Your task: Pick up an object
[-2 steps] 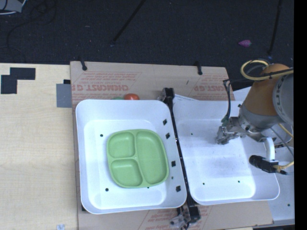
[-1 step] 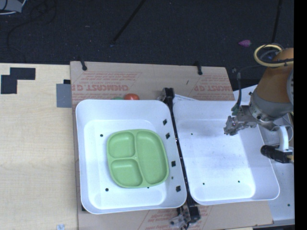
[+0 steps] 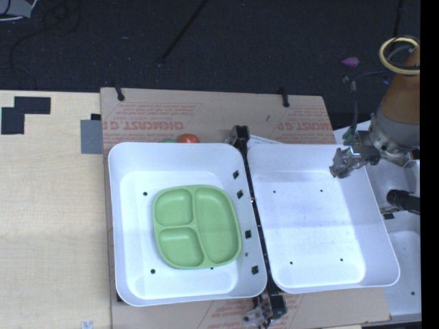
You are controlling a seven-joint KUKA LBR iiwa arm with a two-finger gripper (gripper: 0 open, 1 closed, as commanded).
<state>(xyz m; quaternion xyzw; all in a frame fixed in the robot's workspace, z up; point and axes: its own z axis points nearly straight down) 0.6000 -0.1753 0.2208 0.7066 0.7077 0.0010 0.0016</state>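
Observation:
A light green plate with three compartments lies flat in the left white bin, near its middle. My gripper hangs over the far right corner of the right white bin, well away from the plate. Above it the arm's orange band rises at the right side of the view.
A small red and orange object peeks out just behind the left bin's far rim, on the cardboard sheet. A black clip strip runs between the two bins. A light wooden bench top stretches to the left.

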